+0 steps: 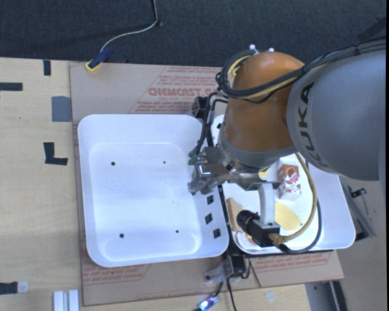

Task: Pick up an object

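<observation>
Two shallow white bins sit side by side on a brown board point(175, 89). The left bin point(142, 186) shows bare white floor. The right bin point(337, 235) holds a pale yellow piece point(286, 216), a red-and-white item point(290, 180) just above it and a tan piece point(235, 210) near its left wall; their long axes cannot be told. The arm's orange band point(262, 102) hangs over this bin, hiding the gripper.

smooth white plastic bins point(142, 193)
</observation>
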